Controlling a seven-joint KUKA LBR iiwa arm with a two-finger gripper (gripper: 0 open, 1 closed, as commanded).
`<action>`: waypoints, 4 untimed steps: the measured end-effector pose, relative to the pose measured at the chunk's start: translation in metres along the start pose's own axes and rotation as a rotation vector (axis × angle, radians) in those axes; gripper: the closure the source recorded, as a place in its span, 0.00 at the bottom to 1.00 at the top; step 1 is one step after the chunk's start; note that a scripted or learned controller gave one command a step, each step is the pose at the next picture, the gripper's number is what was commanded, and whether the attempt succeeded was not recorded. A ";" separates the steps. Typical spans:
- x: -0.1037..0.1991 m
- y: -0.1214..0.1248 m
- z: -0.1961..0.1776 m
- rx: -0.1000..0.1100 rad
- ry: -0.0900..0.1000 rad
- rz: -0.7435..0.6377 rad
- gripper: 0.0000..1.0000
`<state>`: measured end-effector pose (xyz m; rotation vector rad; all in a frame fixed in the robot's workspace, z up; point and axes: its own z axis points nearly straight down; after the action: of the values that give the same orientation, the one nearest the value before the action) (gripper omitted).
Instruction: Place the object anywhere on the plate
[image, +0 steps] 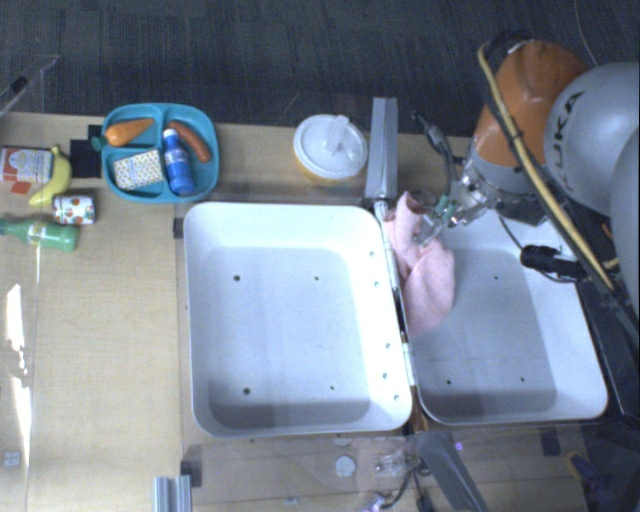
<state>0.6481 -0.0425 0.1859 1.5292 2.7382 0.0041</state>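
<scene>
A pink cloth (426, 272) hangs in a bunch over the left edge of the right bin (520, 380), by the divider between the two bins. My gripper (436, 218) reaches in from the right at the cloth's upper part, its fingers pinched on a fold there. The lower part of the cloth droops toward the bin floor. A blue divided plate (203, 128) sits on the bench at the far left. It holds an orange carrot-like toy, a blue bottle and other small toy foods.
The left bin (290, 320) lies between the cloth and the blue plate. A white round lidded container (331, 147) stands behind the bins. A banana, a small can and a green bottle lie at the bench's left edge (50, 205).
</scene>
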 end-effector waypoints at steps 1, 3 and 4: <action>0.001 0.003 -0.040 0.000 0.000 -0.007 1.00; 0.095 0.015 -0.051 -0.001 0.002 -0.812 1.00; 0.150 0.012 -0.040 -0.001 0.004 -1.018 1.00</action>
<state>0.5792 0.0915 0.2256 0.0015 3.1385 0.0031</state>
